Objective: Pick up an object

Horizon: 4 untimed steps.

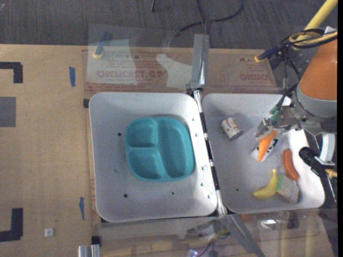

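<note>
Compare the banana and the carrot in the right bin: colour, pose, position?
The banana is yellow and curved; the carrot is orange, straight and tapered. The banana lies near the front edge of the right bin, away from the arm; the carrot lies further back, right under the gripper. The banana runs at a shallow slant; the carrot stands steeper in view. Both are toy-like foods lying flat in the same bin.

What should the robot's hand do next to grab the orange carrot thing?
Probably go straight down a little. The gripper sits just above the orange carrot in the right bin, and nothing shows between its fingers. The small can and the banana lie apart from the carrot, so a short drop looks safe.
</note>
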{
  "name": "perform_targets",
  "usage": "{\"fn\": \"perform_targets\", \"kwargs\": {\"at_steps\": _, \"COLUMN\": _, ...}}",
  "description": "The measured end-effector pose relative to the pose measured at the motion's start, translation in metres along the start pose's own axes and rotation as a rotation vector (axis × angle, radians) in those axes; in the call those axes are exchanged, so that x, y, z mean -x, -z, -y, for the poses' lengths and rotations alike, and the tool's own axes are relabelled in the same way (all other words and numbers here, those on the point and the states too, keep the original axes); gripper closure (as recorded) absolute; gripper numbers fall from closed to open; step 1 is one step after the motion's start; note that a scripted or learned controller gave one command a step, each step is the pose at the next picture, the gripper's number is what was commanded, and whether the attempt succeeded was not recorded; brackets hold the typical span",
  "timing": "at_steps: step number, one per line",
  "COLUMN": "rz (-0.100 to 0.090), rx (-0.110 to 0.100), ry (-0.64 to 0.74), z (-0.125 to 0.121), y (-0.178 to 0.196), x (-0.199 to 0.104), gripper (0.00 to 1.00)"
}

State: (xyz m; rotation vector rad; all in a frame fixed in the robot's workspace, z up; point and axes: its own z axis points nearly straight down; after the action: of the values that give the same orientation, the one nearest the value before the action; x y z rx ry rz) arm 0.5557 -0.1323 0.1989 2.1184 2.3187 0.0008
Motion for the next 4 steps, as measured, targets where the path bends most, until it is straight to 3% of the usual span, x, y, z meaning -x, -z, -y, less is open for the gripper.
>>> {"fn": "perform_targets", "kwargs": {"at_steps": 1, "rz": 0.000, "rx": 0.000, "ry": 0.000, "z": 0.000, "y": 0.000, "x": 0.000, "gripper": 0.00}}
{"fn": "perform_targets", "kwargs": {"at_steps": 2, "rz": 0.014, "rx": 0.037, "ry": -0.039, "z": -0.037, "y": -0.078, "x": 0.031, "gripper": 0.00}}
{"fn": "perform_targets", "kwargs": {"at_steps": 3, "rz": 0.014, "rx": 0.037, "ry": -0.039, "z": -0.036, "y": -0.078, "x": 0.031, "gripper": 0.00}}
{"fn": "perform_targets", "kwargs": {"at_steps": 4, "rz": 0.017, "rx": 0.061, "ry": -0.288, "z": -0.003, "y": -0.090, "x": 0.007, "gripper": 0.00}}
